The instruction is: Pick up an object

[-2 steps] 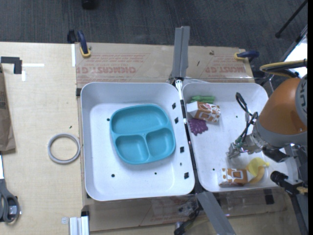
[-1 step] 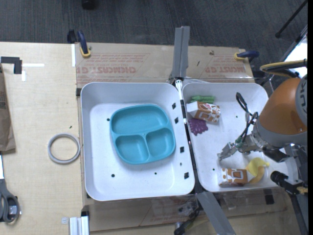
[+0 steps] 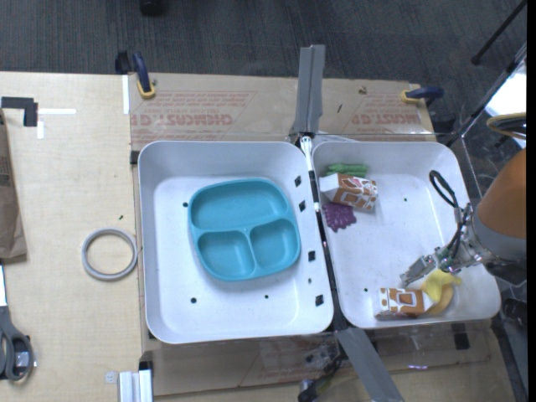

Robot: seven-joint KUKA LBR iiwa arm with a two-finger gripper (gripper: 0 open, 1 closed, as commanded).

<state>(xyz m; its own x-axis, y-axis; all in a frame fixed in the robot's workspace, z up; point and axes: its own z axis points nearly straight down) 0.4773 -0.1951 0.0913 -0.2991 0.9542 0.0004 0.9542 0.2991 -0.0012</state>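
Near the right bin's [image 3: 394, 153] front edge, the gripper [image 3: 421, 267], its fingers spread and empty, hovered beside the banana [image 3: 440, 291], apparently needing to descend and close.

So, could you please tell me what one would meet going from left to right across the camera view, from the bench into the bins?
Scissors → grey ring → blue divided plate → purple grapes → gripper → banana.
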